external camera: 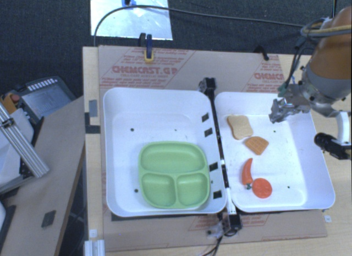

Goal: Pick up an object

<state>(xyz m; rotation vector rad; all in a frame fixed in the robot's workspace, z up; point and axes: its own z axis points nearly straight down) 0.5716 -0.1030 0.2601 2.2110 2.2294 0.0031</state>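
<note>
Green tray (174, 175) sits low centre in the left bin (115, 117). Right bin (308, 167) holds a bread slice (239, 126), cracker (257, 145), red pepper (247, 171) and tomato (262, 188). Gripper (279, 110) hovers upper right, nothing held; how far open, can't tell. Bread lies just left and slightly below it, nearest target.

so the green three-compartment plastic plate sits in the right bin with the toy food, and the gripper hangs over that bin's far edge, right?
Not quite: the camera view shows the green three-compartment plastic plate in the left white bin, apart from the toy food. The gripper does hang over the right white bin, near its far edge.
</note>
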